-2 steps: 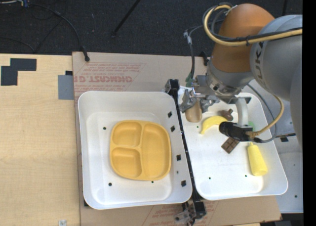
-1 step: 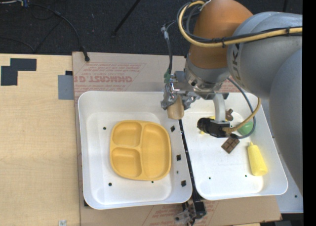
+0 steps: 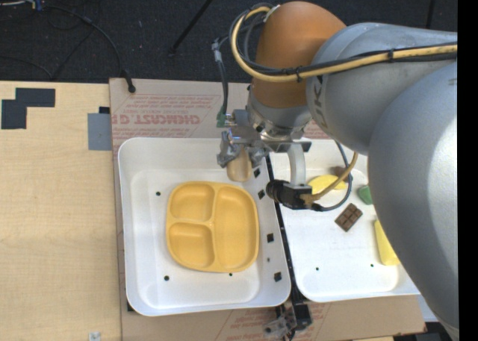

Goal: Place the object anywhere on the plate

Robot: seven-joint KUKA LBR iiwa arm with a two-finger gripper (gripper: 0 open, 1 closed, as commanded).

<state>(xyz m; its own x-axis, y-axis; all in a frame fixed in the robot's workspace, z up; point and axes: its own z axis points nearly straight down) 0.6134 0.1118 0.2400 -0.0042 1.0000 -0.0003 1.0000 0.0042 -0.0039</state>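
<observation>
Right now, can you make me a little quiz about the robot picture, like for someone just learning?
1. True or false: the yellow plate lies in the left bin.
2. How many compartments does the plate have?
A. two
B. three
C. five
3. Fill in: the end effector hangs above the plate's ____ edge, with a small tan object at its tip.

Key:
1. true
2. B
3. far (top)
</observation>
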